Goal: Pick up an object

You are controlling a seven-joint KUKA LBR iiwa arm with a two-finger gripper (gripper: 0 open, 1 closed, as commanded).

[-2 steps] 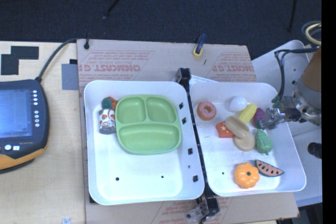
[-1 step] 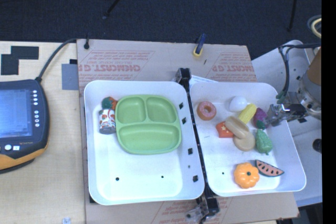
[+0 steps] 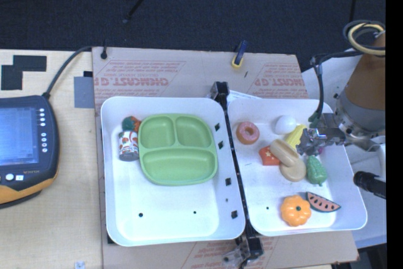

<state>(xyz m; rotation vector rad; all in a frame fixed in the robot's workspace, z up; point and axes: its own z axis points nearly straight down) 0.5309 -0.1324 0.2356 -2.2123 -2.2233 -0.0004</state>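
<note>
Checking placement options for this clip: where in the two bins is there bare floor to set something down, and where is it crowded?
Left bin: bare floor in front of the green tray, down to the near wall. Right bin: a bare patch between the divider, the donut and the orange pumpkin. Crowded: the right bin's far right, where the claw sits among the bread roll, egg and green vegetable.
</note>
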